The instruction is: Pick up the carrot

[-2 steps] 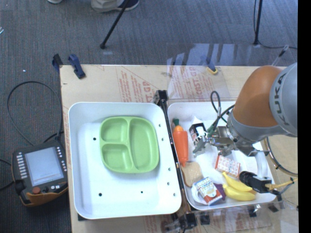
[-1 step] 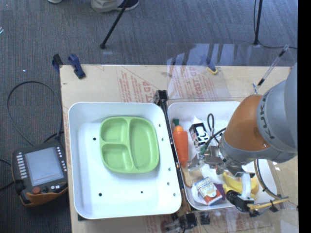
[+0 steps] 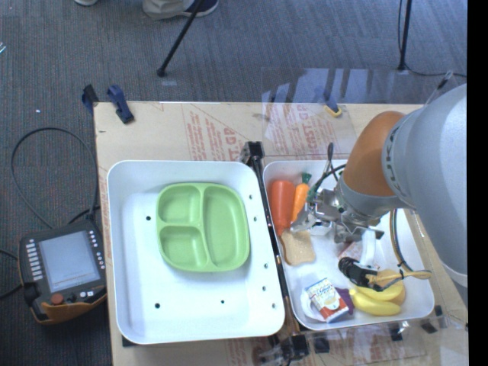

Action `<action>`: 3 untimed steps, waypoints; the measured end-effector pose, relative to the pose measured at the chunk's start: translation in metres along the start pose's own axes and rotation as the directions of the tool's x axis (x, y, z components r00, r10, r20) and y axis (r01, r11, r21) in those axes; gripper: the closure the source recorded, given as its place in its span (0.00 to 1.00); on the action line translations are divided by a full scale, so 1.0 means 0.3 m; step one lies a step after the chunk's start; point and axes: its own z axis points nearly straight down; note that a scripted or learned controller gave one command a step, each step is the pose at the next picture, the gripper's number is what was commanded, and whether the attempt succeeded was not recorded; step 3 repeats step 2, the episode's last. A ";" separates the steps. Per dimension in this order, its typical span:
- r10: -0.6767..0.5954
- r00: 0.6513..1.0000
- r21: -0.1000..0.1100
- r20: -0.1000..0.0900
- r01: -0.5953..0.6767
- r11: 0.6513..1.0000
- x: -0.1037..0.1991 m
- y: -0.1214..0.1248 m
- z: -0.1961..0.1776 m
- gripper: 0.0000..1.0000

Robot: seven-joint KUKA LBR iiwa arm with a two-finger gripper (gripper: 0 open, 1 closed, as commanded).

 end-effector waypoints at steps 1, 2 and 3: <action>0.365 0.931 0.038 0.019 -0.365 0.930 -0.002 0.224 0.005 0.00; 0.417 0.909 0.041 -0.012 -0.416 0.908 -0.178 0.280 0.003 0.00; 0.417 0.909 0.041 -0.012 -0.416 0.908 -0.178 0.280 0.003 0.00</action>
